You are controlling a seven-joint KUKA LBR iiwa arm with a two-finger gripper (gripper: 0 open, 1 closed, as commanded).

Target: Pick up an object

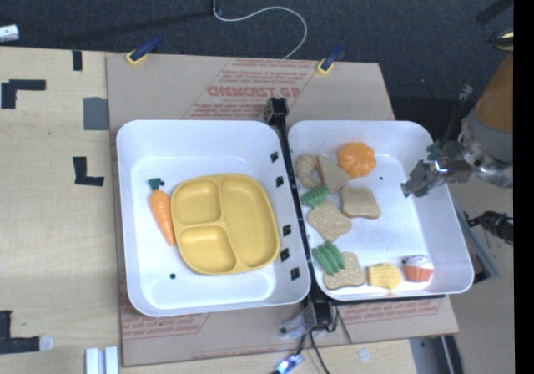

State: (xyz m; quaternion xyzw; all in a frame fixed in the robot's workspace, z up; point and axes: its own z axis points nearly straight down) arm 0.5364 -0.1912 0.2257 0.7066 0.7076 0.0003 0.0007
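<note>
Over right bin's (pixel 434 222) right edge, gripper (pixel 420 178) hovering, finger state cannot tell, toy orange (pixel 357 159) and bread slices (pixel 344 209) apart leftward, yellow divided plate (pixel 225 222) and carrot (pixel 161 212) in left bin (pixel 133 147).

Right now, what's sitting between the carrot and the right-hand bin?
In the camera view, the yellow divided plate lies between the carrot and the right bin, inside the left bin.

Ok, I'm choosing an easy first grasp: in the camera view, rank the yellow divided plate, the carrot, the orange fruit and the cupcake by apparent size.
1. yellow divided plate
2. carrot
3. orange fruit, rounder and shorter than the carrot
4. cupcake
</note>
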